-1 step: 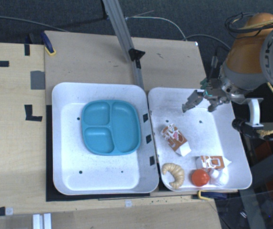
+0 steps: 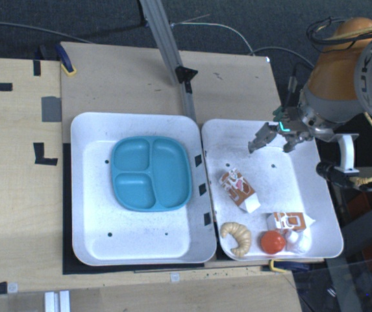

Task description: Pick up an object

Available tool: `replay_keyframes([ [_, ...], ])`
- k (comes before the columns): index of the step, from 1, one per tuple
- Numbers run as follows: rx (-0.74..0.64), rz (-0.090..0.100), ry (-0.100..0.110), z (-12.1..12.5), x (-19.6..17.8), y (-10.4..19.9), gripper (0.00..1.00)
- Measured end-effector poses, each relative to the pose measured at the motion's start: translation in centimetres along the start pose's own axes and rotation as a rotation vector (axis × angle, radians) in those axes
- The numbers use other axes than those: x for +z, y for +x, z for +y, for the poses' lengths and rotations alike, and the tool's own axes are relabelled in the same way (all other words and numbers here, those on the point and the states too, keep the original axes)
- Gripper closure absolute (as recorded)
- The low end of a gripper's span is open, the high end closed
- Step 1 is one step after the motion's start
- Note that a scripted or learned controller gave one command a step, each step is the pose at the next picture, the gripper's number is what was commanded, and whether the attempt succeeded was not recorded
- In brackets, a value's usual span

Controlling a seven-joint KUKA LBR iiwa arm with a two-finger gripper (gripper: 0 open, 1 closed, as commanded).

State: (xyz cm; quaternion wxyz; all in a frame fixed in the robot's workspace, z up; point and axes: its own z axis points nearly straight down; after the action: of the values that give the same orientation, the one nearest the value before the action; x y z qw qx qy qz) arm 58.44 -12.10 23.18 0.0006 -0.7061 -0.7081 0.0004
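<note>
Nearest the camera, along the front edge of the right-hand shallow white bin [image 2: 322, 236], lie a curved tan croissant-shaped toy [image 2: 238, 237], a small red ball [image 2: 272, 242] and a white-and-orange carton [image 2: 291, 222]. Slightly farther in, near the bin's centre, lies a brown-and-white wrapped snack block [image 2: 239, 189], well apart from its neighbours and the likeliest target. Beyond it, over the bin's rear portion, hangs the end effector [image 2: 278, 140], fingers spread wide and holding nothing. For a secure grasp, centre it over the block, align the fingers across its short side, then descend vertically. The left bin holds a blue sectioned plastic plate [image 2: 151, 173].
</note>
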Motion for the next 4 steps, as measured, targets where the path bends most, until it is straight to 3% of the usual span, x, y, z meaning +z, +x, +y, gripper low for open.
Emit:
replay_keyframes([
  [2,0.001,0.000,0.006,0.6,10.0,0.2,0.00],
  [3,0.000,0.000,-0.001,0.6,12.7,0.3,0.00],
  [4,0.000,0.001,0.002,0.6,11.9,0.4,1.00],
])
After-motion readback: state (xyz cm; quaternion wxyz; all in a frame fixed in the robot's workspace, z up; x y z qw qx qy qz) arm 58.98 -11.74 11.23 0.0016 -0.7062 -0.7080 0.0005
